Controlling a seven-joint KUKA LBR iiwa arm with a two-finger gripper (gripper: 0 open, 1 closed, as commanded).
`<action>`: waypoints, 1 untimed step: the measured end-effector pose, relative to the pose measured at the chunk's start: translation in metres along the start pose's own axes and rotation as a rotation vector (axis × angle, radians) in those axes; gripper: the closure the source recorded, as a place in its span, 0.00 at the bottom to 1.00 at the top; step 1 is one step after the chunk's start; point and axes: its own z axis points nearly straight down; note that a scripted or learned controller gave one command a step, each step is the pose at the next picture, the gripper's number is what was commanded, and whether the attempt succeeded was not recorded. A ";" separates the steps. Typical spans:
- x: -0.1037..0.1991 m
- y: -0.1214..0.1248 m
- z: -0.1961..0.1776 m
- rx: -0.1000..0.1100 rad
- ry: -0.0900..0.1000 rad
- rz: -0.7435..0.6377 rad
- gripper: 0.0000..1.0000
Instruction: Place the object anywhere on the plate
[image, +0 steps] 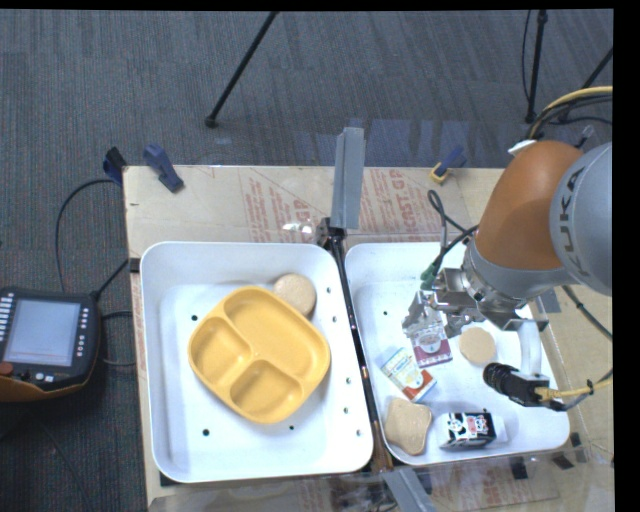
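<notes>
The yellow three-compartment plate (259, 354) lies in the left bin (165, 420) with nothing on it. A round beige biscuit (295, 293) rests against its far right rim, on the bin floor. My gripper (424, 322) hangs low in the right bin (372, 270), just above a small red and white packet (434, 351). The metal fingers hide the packet's top edge, and I cannot make out whether they touch it.
The right bin also holds a round beige disc (477, 346), a small white and green carton (404, 371), a slice of bread (408, 425) and a black and white milk carton (468, 428). A grey divider post (348, 185) stands between the bins.
</notes>
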 end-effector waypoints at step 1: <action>0.066 -0.011 0.008 0.003 -0.001 -0.109 1.00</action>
